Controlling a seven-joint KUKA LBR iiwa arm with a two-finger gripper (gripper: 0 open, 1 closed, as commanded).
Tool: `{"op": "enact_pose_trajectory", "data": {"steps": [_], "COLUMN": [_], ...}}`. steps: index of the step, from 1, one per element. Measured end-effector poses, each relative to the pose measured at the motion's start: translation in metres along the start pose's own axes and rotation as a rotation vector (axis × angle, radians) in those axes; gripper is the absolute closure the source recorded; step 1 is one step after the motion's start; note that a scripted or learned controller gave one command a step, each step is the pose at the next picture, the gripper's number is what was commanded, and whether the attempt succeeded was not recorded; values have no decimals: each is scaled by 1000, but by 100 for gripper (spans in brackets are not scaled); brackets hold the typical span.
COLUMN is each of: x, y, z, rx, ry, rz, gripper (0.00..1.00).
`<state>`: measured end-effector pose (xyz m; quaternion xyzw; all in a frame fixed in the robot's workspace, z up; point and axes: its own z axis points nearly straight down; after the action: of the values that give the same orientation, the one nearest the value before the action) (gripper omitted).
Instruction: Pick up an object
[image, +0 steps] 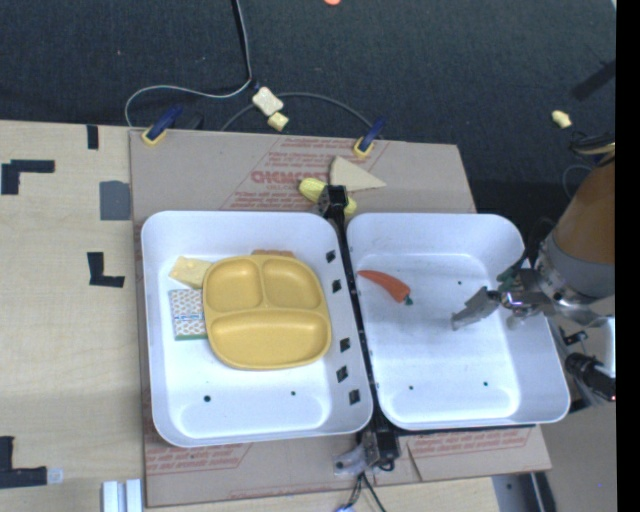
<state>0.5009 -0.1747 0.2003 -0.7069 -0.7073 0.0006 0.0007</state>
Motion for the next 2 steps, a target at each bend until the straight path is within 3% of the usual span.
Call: {"op": "enact_pose_trajectory", "data": {"steps": [1, 2], "x": [63, 66], "y": [25, 71], "z": [42, 110], "rx": [3, 2], "ry": [2, -1], "rz": [-5, -2], "gripper": [0, 0]}}
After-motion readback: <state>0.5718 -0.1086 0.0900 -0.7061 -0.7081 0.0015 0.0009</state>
